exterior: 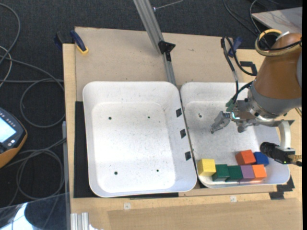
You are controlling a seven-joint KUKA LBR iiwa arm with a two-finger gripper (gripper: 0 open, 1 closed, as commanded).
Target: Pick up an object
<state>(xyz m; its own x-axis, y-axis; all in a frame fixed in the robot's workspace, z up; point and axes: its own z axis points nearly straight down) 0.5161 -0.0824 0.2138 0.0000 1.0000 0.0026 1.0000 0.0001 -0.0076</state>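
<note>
Lining the right bin's near rim, below the pincer: matte cubes, yellow block, green blocks, purple, orange, blue. Pincer hangs above smooth speckled plastic floor, fingers apart, nothing between them. Left bin beyond.

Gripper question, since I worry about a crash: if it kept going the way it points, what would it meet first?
Likely the bare floor of the right bin; the gripper points down and left, away from the blocks. Depth is uncertain.
</note>
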